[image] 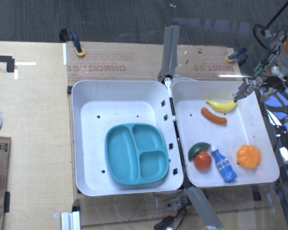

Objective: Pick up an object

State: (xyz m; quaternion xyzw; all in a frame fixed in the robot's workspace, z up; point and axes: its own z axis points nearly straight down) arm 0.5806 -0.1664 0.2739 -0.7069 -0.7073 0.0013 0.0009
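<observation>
Two white bins sit side by side on the bench. Nearest the camera in the right bin [259, 176] lie a blue bottle [224, 165], a red tomato with a green cap [200, 157] touching the bottle's neck, and an orange pepper [248, 156] standing apart toward the right wall. Farther back, an orange sausage [214, 116] lies on the floor of the bin, and just beyond it a yellow banana [221, 105]. The left bin [86, 128] holds a teal divided tray [136, 153] and nothing else.

The gripper [238, 97] is at the far right of the right bin, its tip just beside the right end of the banana. Its fingers are too small and dark to judge: how wide they stand cannot be told, and no object is seen between them. The arm's body is largely cut off at the right edge.

Judgement: the banana is the likely target, and the pick has not been secured. A sound grasp calls for centring across the banana's narrow width, not at its tapered tip, and descending far enough to close below its curve. The sausage lies near and could be nudged.

The bin floors are smooth, white and shallow, so objects may slide. Beyond the bins lies brown cardboard [115, 61] held by blue clamps [76, 41], on a pale wooden bench [24, 104], with dark flooring behind.
</observation>
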